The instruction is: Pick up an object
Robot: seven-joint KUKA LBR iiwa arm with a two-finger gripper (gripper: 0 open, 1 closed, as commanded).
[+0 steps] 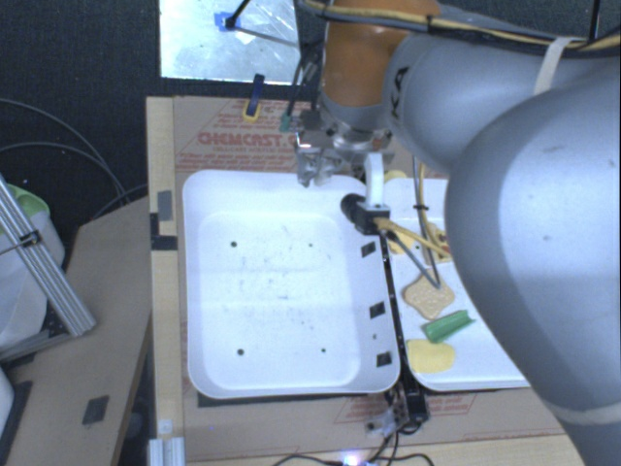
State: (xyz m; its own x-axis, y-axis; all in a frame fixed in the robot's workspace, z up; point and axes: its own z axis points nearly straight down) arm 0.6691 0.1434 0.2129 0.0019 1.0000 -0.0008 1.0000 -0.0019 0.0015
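A flat tan cracker (428,297), green piece (446,325) and yellow piece (430,356) lie in the right bin (485,377); the gripper's (342,163) state I cannot tell.

right bin (485,382) largely behind arm (524,163)

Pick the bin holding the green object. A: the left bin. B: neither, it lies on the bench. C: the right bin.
C: the green object lies in the right bin, between a tan piece and a yellow piece.
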